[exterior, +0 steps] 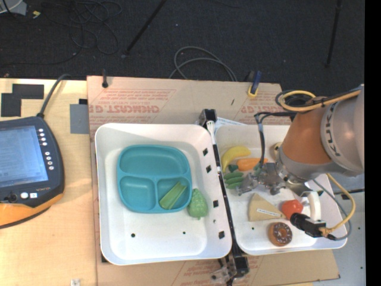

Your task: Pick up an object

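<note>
Pincer (pixel 253 180) low in right bin (pixel 333 243) beside banana (pixel 236 154); grip apparently unreadable

- Red print on the cardboard sheet (pixel 178 97) under the bins runs upside down and mirrored; its letters cannot be made out for certain.
- The handheld control pad's screen (pixel 22 155) shows text lines too small to read.

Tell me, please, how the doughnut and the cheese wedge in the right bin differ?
The doughnut is round and brown with speckled icing; the cheese wedge is a pale yellow triangle. The doughnut lies at the right bin's front rim, while the cheese wedge lies further back, nearer the gripper. The cheese wedge looks somewhat larger than the doughnut. Both lie flat in the same bin.
</note>
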`<state>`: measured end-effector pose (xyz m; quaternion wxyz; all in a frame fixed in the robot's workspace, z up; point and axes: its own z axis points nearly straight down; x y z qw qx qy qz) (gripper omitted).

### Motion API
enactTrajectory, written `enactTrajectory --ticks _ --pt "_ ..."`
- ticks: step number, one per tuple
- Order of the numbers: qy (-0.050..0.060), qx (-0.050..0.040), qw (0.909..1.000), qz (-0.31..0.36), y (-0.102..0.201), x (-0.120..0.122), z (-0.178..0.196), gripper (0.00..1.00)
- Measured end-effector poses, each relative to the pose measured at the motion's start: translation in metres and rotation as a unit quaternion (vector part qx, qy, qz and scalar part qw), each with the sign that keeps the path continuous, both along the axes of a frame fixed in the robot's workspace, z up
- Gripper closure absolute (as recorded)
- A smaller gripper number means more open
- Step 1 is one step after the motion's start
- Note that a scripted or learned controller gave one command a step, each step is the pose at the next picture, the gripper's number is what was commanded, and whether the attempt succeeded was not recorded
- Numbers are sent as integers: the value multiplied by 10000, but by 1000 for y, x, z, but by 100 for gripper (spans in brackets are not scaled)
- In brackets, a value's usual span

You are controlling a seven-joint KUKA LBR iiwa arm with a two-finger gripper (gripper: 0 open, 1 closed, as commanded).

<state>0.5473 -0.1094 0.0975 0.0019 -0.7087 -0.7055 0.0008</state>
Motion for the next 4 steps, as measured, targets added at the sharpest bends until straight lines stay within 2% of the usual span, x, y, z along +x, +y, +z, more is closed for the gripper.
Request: enactTrajectory --ticks 1,2,3,4 --pt "-11 -5 10000 30 -2 30 -11 0" --pt "16 4 10000 15 6 -23 -10 0" --pt "-8 -5 10000 0 5 -20 1 100" --pt "-47 18 10000 76 103 -21 95 100"
